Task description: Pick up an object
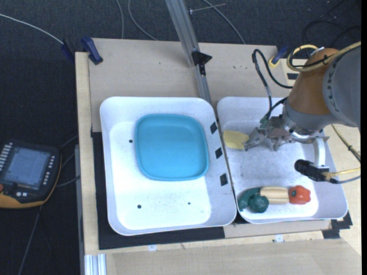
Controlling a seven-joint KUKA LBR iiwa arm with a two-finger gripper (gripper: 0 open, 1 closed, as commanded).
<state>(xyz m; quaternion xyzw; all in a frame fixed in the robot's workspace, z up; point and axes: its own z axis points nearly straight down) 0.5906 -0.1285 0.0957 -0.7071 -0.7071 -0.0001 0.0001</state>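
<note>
The pendant (26,173) lay on the floor far to the left, well clear of the bench. In the left bin (114,211) a blue plate (172,146) sat toward the back, with bare white floor in front of it and along its left side; nothing there was in the arm's way. A metal post (186,27) slanted down from the top to the seam between the two bins, which touched along that inner edge.

In the right bin (252,110) a pale yellow piece (234,138) lay hard against the left wall, so that side left little room for a finger. The gripper (265,138) hung low just beside it, on its right, spread and with nothing between its fingers. So the pick had not been made: by the look of it the approach was done, and the closing and lifting were left.

Along the front wall lay a green piece (253,201), a tan stick (274,195) and a red piece (299,195), touching in a row, well apart from the gripper. The middle of this bin's floor was bare, giving open room to move. The arm (312,93) covered the back right corner, and cables (269,67) trailed behind it.
</note>
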